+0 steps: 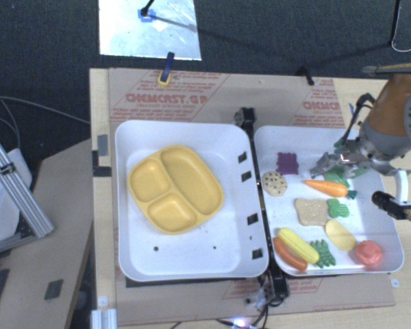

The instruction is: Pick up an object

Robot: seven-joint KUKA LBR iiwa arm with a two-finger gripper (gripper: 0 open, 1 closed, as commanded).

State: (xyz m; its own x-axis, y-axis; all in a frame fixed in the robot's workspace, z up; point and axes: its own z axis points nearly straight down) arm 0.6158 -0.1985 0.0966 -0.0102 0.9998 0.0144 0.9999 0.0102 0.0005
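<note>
The right bin holds toy foods: a purple piece, a cookie, an orange carrot, a bread slice, a green leafy piece, a pale yellow piece, a corn cob, a hot dog, green beans and a pink-red piece. My gripper hangs low over the bin's far right part, just above the carrot's leafy end and a green piece. Nothing is visibly held in it.
The left bin holds a yellow divided plate. A black hinge strip runs between the bins. The arm's grey body and orange band cover the right bin's far right corner. A black part sticks out over the right rim.
</note>
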